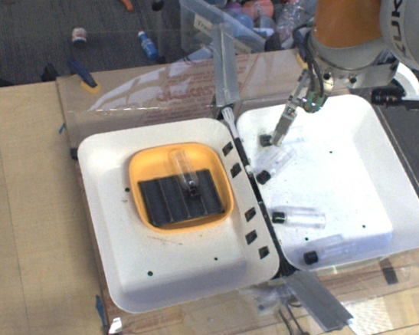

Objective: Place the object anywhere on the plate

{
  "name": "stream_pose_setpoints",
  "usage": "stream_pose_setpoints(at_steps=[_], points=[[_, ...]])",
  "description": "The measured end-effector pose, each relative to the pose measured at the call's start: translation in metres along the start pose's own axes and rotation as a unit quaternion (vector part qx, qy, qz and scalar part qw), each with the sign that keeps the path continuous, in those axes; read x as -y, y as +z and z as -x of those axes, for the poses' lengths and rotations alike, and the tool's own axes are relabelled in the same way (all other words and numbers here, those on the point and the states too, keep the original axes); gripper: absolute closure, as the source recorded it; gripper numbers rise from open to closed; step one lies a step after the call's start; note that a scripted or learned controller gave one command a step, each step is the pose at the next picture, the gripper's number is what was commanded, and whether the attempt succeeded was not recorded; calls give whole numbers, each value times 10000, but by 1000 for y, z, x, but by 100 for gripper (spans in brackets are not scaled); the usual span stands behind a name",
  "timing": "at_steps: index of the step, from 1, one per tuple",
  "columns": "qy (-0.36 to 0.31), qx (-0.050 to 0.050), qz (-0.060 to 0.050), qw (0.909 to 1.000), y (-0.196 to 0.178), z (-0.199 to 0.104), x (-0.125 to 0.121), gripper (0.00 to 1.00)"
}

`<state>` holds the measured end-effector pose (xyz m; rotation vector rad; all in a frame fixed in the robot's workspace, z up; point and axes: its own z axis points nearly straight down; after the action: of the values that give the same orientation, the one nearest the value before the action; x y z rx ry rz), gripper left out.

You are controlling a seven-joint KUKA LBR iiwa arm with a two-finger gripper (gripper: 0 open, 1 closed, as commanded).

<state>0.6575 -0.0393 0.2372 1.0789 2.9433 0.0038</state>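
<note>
The left bin [116,215] holds an orange plate [142,172] carrying a dark ridged block [168,201] and one clear tube [184,170]. Right of the plate, the other bin [365,172] holds three clear tubes [298,218]. The gripper [267,139] hangs above that bin's far left corner.

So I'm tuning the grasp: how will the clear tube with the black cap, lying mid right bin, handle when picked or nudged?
The clear tube looks round and lies flat on the right bin floor, so a nudge would probably roll it. Its smooth transparent wall suggests a slippery grip. It appears thin and likely light, so even a slight brush from the gripper could shift it.
</note>
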Motion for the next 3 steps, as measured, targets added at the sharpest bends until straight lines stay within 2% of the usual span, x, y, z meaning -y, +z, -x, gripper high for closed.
stream_pose_setpoints(at_steps=[1, 2, 3], points=[[-667, -16, -10, 9978, 22, 24, 23, 0], [-1087, 15, 6, 9941, 3, 25, 25, 0], [-1561, -1, -2, 9877, 9, 32, 33, 0]])
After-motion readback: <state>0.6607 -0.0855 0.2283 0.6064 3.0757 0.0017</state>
